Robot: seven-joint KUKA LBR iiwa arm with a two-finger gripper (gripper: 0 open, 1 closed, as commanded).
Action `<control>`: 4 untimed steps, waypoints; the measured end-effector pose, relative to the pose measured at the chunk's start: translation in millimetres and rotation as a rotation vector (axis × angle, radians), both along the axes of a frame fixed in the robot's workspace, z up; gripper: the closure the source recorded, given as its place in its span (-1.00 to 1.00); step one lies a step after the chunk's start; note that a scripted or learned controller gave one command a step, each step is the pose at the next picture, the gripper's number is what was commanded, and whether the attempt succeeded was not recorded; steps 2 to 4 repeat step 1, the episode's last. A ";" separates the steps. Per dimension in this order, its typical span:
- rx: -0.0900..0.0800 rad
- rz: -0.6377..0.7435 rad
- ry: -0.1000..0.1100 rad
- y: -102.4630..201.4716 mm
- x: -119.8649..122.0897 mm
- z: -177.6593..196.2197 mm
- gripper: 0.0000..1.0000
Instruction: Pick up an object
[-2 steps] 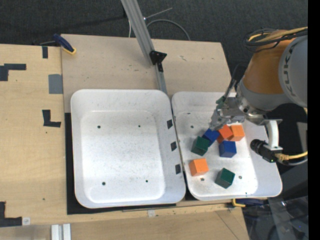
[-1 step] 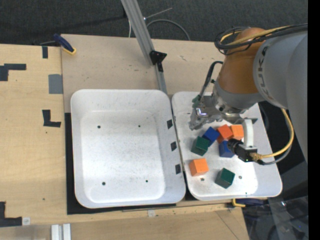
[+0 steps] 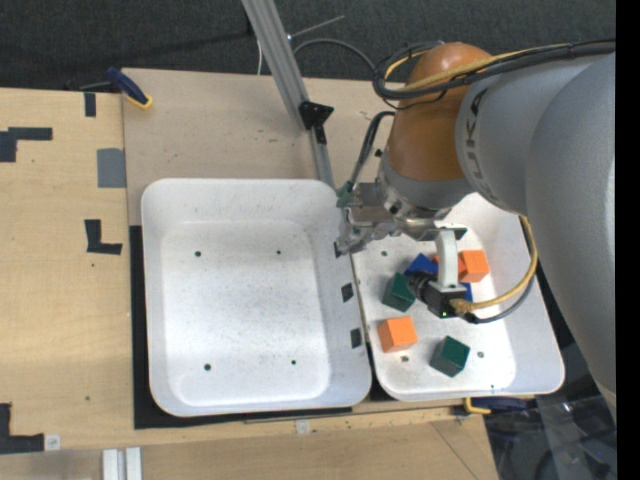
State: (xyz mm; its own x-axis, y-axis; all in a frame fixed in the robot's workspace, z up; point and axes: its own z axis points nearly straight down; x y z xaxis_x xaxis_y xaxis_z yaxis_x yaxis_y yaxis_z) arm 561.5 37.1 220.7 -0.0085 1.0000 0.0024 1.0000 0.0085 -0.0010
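Arm (image 3: 530, 118) over right bin (image 3: 525, 373), blue block (image 3: 421, 265) partly hidden

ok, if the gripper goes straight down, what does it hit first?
Probably the right bin's left rim, not a block: the gripper hangs over the seam between bins, nearest green block off to its side. Depth unclear.

Blue block (image 3: 420, 265), half hidden (behind arm (image 3: 440, 138))
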 end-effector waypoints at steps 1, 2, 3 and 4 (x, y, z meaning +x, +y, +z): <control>0.000 0.000 0.000 62.7 12.1 8.3 1.00; 0.000 0.000 0.000 62.7 12.1 8.3 1.00; 0.000 0.000 0.000 62.7 12.1 8.3 1.00; 0.000 0.000 0.000 62.7 12.1 8.3 1.00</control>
